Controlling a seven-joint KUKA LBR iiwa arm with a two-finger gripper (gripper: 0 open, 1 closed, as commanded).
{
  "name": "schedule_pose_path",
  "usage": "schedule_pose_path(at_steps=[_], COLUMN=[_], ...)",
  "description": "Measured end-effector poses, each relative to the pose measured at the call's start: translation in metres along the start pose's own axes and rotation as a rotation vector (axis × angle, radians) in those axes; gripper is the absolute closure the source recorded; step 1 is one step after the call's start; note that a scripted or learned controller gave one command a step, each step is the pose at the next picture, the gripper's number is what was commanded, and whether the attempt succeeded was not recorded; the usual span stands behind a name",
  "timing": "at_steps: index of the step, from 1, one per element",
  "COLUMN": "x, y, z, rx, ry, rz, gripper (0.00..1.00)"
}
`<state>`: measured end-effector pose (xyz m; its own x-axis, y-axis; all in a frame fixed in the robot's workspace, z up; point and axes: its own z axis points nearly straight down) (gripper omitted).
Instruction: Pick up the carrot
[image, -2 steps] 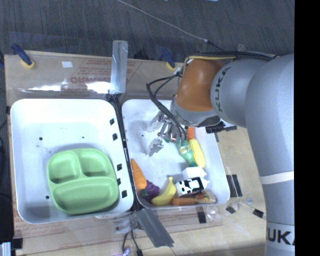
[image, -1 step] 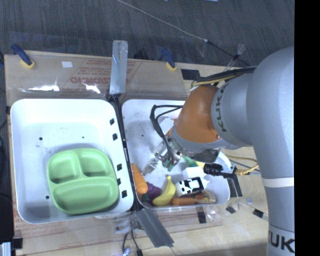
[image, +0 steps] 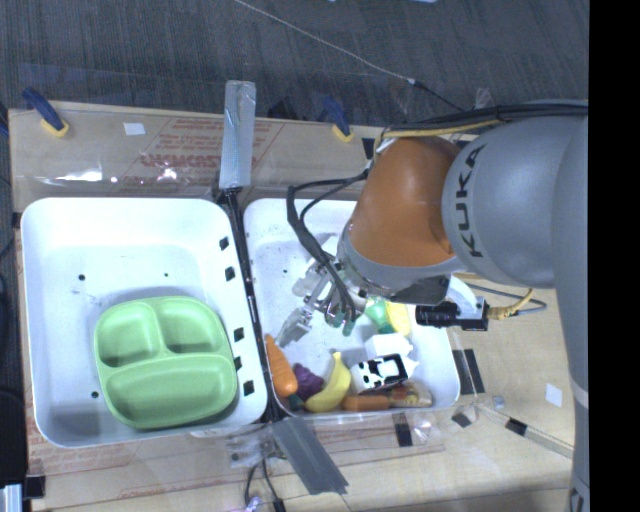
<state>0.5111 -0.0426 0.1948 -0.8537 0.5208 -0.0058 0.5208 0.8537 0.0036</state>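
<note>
While the gripper (image: 300, 322) hung with its 2 fingers spread and nothing between them, the carrot (image: 281, 368) lay just below it, toward the banana (image: 333, 385), against the right bin's (image: 268, 232) left wall, long axis running along that wall.

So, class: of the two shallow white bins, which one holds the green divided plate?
The left bin. The green plate lies in it; the right bin holds the toy foods instead.

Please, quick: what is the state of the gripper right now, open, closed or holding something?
Gripper: open, holding nothing; it hangs above the right bin, apart from the carrot.
</note>
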Motion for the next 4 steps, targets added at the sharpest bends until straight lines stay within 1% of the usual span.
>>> schedule_pose_path(at_steps=[1, 2, 3, 4], x=[0.031, -0.015, 0.03, -0.011], y=[-0.007, -0.031, 0.001, -0.037], z=[0.004, 0.003, 0.004, 0.003], rx=[0.005, 0.004, 0.004, 0.004], ry=[0.008, 0.005, 0.009, 0.004], rz=[0.026, 0.078, -0.016, 0.161], gripper=[0.0, 0.0, 0.0, 0.0])
